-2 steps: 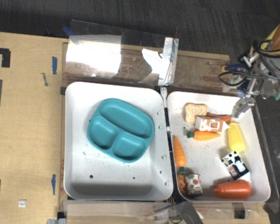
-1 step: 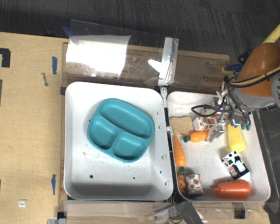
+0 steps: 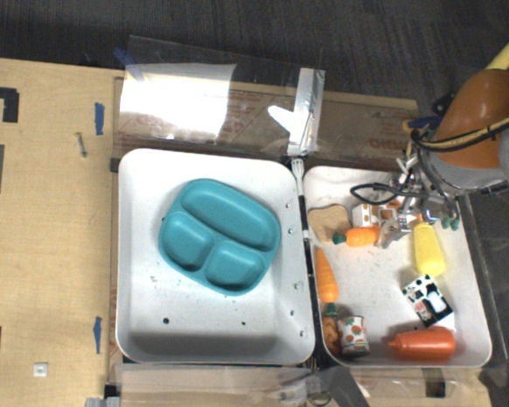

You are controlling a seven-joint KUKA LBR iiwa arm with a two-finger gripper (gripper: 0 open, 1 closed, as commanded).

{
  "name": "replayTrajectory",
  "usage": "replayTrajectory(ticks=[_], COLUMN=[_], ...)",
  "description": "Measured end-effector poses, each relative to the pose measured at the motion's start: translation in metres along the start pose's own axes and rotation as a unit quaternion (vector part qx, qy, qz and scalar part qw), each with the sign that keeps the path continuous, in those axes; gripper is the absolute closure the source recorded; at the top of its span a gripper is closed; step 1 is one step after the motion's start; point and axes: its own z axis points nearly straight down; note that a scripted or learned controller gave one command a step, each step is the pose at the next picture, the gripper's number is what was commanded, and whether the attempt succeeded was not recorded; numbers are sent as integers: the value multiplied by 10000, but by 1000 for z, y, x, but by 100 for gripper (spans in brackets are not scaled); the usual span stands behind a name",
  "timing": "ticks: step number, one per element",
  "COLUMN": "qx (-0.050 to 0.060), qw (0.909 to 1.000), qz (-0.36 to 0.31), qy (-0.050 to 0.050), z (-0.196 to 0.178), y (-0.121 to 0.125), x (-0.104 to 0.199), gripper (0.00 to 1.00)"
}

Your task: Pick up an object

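My gripper (image 3: 396, 225) reaches down into the back of the right bin (image 3: 479, 299) from the upper right. It hovers just right of a small orange carrot piece (image 3: 358, 238) and a small white-and-orange box (image 3: 365, 217), and just left of a yellow oblong toy (image 3: 428, 250). A tan bread slice (image 3: 327, 221) lies at the bin's back left. Further forward lie a long carrot (image 3: 326, 279), a black-and-white patterned item (image 3: 427, 300), a red-orange sausage shape (image 3: 422, 343) and a small printed box (image 3: 350, 334). Nothing is visibly lifted.
The left bin (image 3: 134, 285) holds a teal divided plate (image 3: 220, 234) near its middle. A clear plastic sheet (image 3: 210, 102) stands behind the bins. Tan bench surface (image 3: 33, 225) lies to the left. Cables hang around the wrist (image 3: 435, 142).
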Motion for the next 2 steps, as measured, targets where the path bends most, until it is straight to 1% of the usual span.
replayTrajectory(ticks=[1,2], qx=[-26,-15], qw=[9988,9989], qz=[480,475], qy=[45,45], z=[-84,-164], y=[91,106], x=[-19,-17], gripper=[100,100])
